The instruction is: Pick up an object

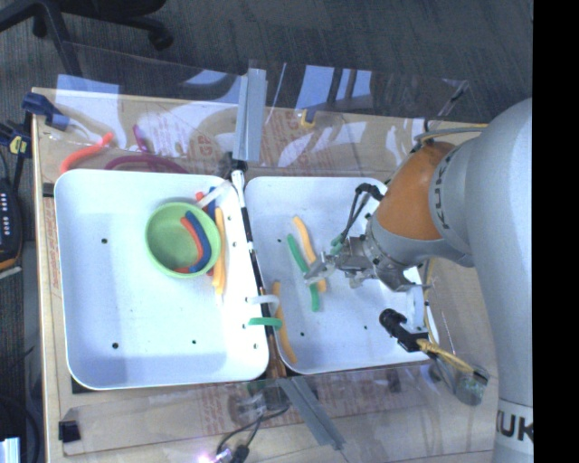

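Surface (362, 136): pale wood board, printed markings, glare from a clear sheet along the far edge. Two white bins sit on it, touching along a shared divider.

Room: dark grey carpet floor (271, 36) beyond the far edge, and a black chair base (118, 23) with casters at top left. An orange cable (86, 149) and a purple loop (145, 165) lie on the surface behind the left bin (99, 298).

In the left bin we see a green bowl (156, 237) near the divider, upright, with red and blue curved pieces (193, 240) inside. A bowl-side orange stick (218, 262) lies just beside its right rim.

The right bin (353, 348) has a short orange stick (304, 237), a long green stick (297, 253) and a lower green stick (316, 297), clustered left of centre. A wall-side orange stick (285, 336) lies along its left wall, and a small green piece (265, 321) rests on the divider.

The grey arm (470, 208) comes in from the right, with its orange band (407, 203) over the right bin. The pincer (318, 268) is low in that stick cluster, between the two green sticks and right up against them. We cannot tell how far open it is, or whether it has hold of any of them. The nearest pick candidates are those three sticks, and they look to be lying on the bin floor.
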`<move>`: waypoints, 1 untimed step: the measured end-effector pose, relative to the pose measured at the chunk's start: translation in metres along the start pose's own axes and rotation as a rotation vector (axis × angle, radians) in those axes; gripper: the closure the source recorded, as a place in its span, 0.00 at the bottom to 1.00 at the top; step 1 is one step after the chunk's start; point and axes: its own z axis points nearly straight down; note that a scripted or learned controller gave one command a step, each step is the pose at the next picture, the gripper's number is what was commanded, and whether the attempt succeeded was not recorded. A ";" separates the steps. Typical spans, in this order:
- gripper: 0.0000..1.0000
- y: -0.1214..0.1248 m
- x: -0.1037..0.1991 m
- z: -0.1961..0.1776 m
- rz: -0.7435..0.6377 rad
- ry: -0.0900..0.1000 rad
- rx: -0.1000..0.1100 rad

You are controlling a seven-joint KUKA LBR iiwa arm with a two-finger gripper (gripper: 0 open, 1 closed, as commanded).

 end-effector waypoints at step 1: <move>0.00 0.026 0.024 0.011 -0.031 0.002 -0.002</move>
